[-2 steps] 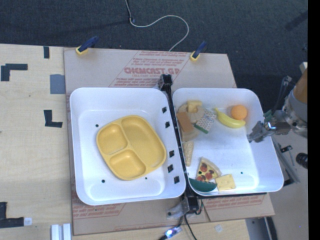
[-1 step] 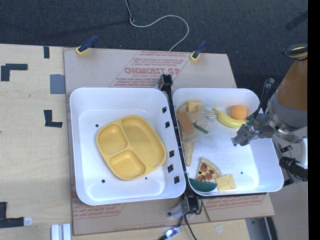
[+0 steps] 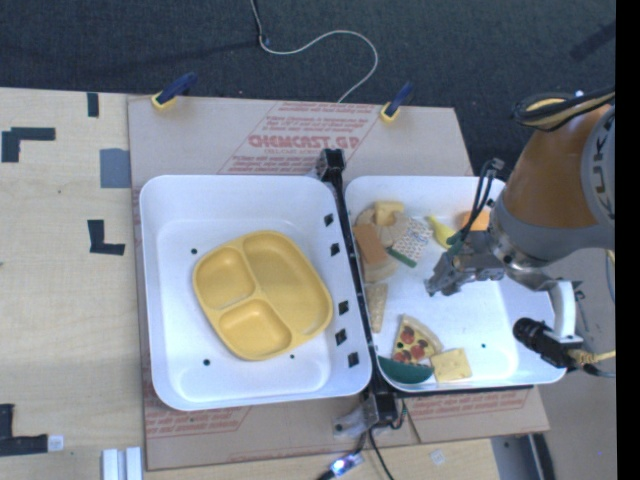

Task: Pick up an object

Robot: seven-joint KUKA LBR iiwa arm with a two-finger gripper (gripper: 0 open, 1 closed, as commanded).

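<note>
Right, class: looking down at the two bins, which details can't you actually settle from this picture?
- Gripper, camera view: small and dark, so its grip cannot be judged.
- Toy food pile in the right bin: pieces overlap and are too small to name.
- Teal item: partly covered by the pizza slice.

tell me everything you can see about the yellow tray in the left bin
The yellow tray looks like matte moulded plastic, a rounded rectangle with soft corners. Raised ridges split it into three compartments: one large on the upper right, two smaller on the left and bottom. It lies flat and right way up, turned at a slant, near the middle of the left bin. It rests on the bin's floor, apart from the walls.
</note>
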